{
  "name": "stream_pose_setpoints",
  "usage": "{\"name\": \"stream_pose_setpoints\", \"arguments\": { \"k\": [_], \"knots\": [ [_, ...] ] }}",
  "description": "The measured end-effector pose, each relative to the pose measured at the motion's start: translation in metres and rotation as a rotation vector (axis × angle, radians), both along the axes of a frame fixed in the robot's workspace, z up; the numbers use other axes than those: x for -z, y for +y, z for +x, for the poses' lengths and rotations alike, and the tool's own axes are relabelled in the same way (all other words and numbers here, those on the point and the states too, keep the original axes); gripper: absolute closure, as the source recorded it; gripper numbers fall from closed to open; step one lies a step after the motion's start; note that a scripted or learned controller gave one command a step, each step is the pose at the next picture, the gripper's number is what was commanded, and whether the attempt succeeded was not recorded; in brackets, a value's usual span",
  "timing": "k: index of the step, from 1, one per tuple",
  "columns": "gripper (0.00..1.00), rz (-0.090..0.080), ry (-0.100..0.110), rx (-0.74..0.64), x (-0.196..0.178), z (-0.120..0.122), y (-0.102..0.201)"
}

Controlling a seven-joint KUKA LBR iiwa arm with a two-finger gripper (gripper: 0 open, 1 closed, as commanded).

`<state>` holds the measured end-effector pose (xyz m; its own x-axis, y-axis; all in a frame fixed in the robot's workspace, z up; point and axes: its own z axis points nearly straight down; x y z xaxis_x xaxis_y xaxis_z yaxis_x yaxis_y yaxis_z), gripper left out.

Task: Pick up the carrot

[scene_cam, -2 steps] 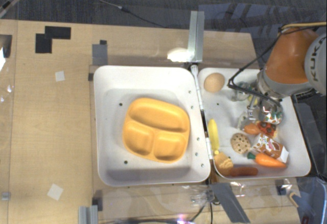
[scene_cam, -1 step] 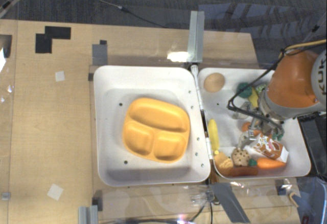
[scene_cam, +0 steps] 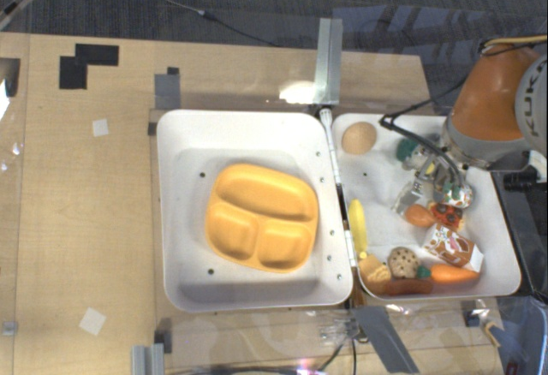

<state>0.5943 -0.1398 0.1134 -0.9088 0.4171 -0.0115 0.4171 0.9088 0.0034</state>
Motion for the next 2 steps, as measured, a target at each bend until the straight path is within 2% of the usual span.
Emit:
{"name": "stream_pose_setpoints", "arguments": {
  "k": [1, 2],
  "knots": [
    [0.00, 0.002, -0.001, 0.113, 0.024, -0.009, 0.029],
    [0.00, 0.004, 0.001, 0.407, -0.009, 0.023, 0.001]
  ]
}}
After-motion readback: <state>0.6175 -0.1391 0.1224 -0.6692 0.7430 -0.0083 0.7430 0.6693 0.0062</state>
